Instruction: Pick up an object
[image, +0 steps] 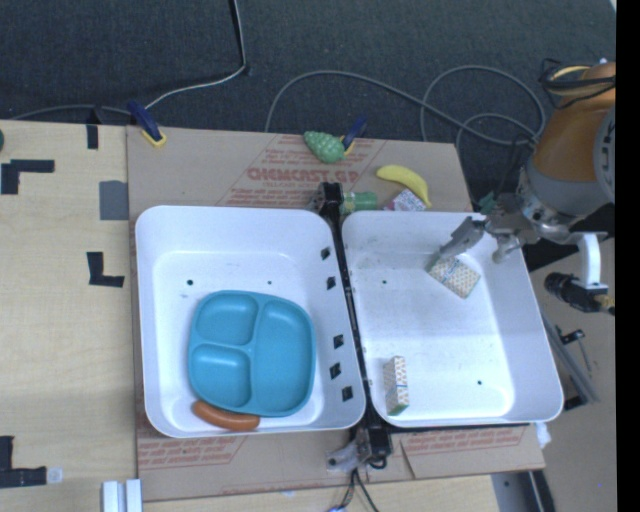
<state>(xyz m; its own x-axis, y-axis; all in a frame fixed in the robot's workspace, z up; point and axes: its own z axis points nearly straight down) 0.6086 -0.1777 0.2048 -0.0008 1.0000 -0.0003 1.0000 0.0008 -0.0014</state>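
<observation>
My gripper (472, 254) hangs over the far right part of the right bin (520, 330), with its two fingers spread apart, so it is open. A small patterned block (456, 276) lies tilted on the bin floor just below the tip of the left finger (455, 245). The block touches or nearly touches that finger and is not between the two. A second patterned block (396, 383) stands near the bin's front left corner, far from the gripper.
The left bin (160, 290) holds a blue divided plate (250, 352) and an orange sausage (225, 415) by its front wall. Behind the bins lie a yellow banana (403, 181), a green toy (325, 146) and cables.
</observation>
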